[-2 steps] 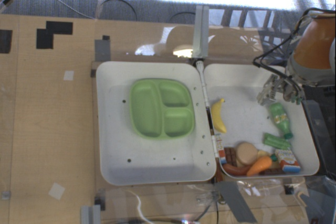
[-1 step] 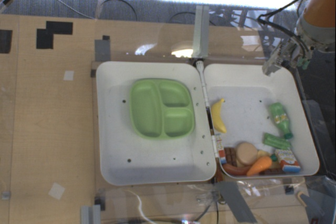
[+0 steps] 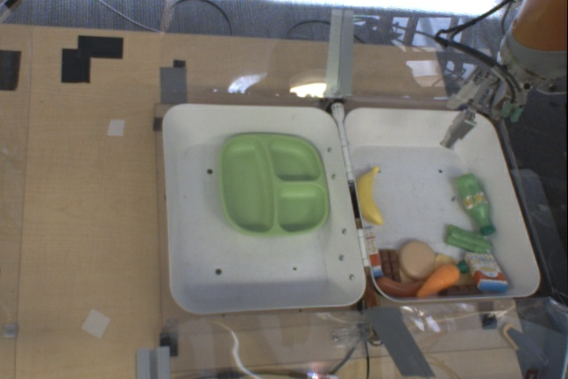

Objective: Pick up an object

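Plate in left bin

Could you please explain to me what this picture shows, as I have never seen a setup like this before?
The picture comes from a single camera fixed above a wooden bench, looking down at a slant. At the top right is a robot arm, grey with an orange band, ending in a two-finger gripper that hangs over the far corner of the right bin. Nothing can be seen between its fingers. The left bin holds a green divided plate. The right bin holds toy food: a banana by the dividing wall, a green bottle, and near the front edge a carrot among a cluster of small items. The arm's job is to pick up one object.
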Controlling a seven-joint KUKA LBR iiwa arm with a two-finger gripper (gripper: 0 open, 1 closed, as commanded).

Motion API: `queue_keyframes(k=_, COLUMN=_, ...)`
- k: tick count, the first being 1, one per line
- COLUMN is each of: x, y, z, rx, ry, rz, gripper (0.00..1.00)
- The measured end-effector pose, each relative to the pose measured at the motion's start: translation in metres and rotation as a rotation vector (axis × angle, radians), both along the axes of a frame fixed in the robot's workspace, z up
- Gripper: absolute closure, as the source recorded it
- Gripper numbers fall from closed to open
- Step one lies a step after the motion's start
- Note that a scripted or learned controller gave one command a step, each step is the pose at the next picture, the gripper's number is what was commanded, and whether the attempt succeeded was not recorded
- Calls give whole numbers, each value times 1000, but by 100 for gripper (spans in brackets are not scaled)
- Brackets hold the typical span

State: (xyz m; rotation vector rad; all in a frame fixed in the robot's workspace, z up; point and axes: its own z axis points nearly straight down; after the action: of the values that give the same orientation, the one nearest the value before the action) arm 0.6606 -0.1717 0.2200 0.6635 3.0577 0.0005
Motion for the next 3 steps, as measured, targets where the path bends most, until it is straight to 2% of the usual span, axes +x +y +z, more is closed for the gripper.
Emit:
queue_keyframes(k=1, x=-19, y=-34, z=-110, rx=2, ry=12, rz=-58, gripper=0)
queue_keyframes(k=2, x=-55, y=-34, z=-132, rx=3, ry=2, rz=-260, gripper=0)
queue_keyframes(k=3, x=-50, y=-34, z=-116, rx=0, ry=-13, rz=-253, gripper=100)
